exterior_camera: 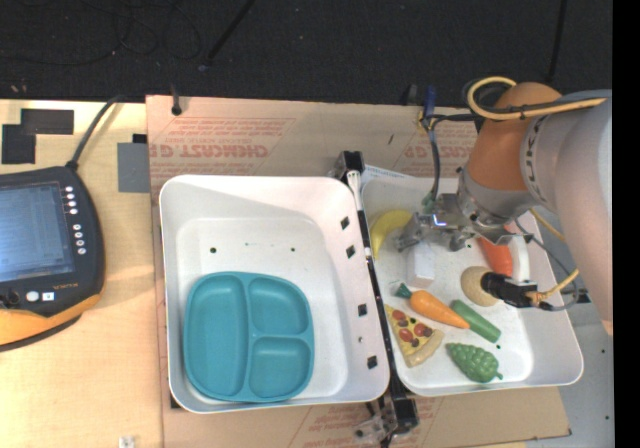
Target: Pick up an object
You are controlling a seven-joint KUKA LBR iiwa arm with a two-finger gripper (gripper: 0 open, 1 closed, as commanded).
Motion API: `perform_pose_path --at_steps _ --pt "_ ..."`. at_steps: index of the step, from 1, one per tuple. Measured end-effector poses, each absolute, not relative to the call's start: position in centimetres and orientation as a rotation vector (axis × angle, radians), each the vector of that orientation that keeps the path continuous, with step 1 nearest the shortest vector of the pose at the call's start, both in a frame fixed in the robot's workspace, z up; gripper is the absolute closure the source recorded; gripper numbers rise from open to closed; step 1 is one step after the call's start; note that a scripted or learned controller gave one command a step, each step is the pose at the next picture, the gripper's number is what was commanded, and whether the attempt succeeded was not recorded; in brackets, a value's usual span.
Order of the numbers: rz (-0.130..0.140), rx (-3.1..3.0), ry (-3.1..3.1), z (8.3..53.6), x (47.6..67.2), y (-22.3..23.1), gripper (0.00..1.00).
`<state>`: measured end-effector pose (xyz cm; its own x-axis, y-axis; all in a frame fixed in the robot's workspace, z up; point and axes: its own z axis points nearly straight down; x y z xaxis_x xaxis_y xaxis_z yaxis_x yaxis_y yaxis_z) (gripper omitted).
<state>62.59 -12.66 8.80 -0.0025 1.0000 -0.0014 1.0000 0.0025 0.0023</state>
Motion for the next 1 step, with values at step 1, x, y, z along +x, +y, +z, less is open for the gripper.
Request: perform_pose_path --at_steps 1 --pt "-0.026 2.222 2.226 8.88 64.14 -10.39 0.0"
